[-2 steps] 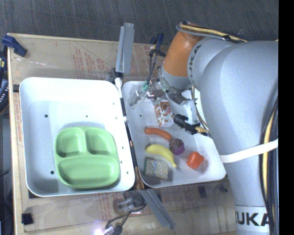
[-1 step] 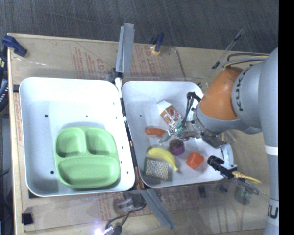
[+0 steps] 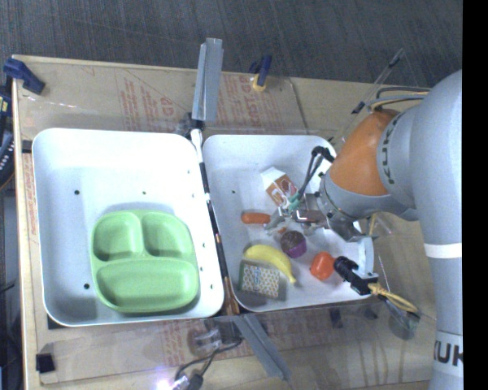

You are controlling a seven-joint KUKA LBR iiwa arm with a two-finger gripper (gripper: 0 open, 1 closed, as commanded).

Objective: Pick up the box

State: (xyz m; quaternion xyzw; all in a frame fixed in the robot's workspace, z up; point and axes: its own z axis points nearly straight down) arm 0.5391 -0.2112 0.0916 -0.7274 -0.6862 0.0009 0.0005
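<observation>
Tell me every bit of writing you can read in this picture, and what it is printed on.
"KU": white letters on the arm at the lower right, cut off by the picture's edge.
Red print on the cardboard sheet under the bins: too blurred to read.
Printed face of the small box in the right bin: too small to read.

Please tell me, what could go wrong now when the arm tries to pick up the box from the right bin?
1. The claw sits among crowded items; it could nudge the sausage or purple piece instead.
2. The box is small and lies tilted, so it may slip.
3. The banana lies close by and could be pushed.
</observation>
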